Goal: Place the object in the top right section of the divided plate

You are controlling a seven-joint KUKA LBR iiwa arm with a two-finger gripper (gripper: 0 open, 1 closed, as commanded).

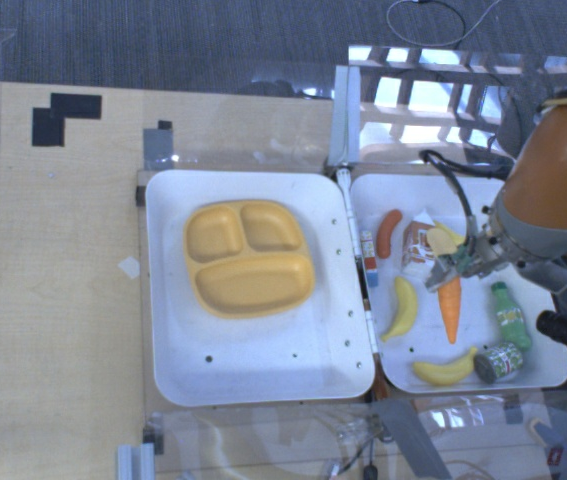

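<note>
A yellow divided plate (pixel 250 258) lies in the left bin (pixel 178 353), with nothing in its top right section (pixel 272 226). My gripper (pixel 450 268) hangs low in the right bin (pixel 415 193), right over the thick upper end of an orange carrot (pixel 450 316). A clear packet with brown and yellow food (pixel 425 240) sits just left of and behind the gripper. Whether the gripper has hold of anything is hidden by its own body.
Also in the right bin are a red sausage (pixel 389 232), a banana (pixel 402 308) beside the carrot, a second banana (pixel 444 369) at the front, a green bottle (pixel 509 316) and a can (pixel 499 362). A metal divider (pixel 358 268) separates the bins.
</note>
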